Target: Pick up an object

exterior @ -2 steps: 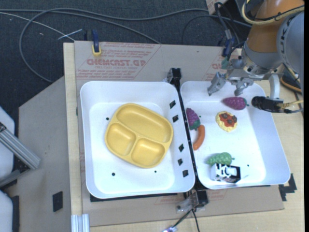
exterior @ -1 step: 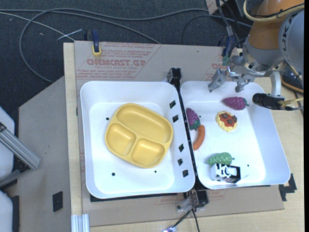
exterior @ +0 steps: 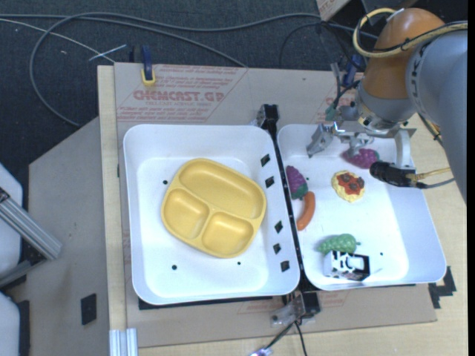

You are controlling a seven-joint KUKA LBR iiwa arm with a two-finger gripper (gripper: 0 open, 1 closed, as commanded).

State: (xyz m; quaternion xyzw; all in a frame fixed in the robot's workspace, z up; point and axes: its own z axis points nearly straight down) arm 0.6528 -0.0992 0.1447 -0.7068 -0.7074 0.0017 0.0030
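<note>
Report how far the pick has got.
Done: the arm has reached over the right bin, and the gripper sits at its far end by the purple toy. In hand: nothing can be seen between the fingers. Left: grasping and lifting; the pizza toy, carrot, grapes and green toy all lie on the bin floor.

Two white bins (exterior: 141, 199) on the bench. One yellow divided plate (exterior: 214, 208). Toy food: two purple grape bunches (exterior: 296, 180), one orange carrot (exterior: 306, 211), one mini pizza (exterior: 349, 185), one green lump (exterior: 339, 242). Plus one black-and-white block (exterior: 349, 265) and one blue-and-yellow clamp (exterior: 147, 67).
</note>
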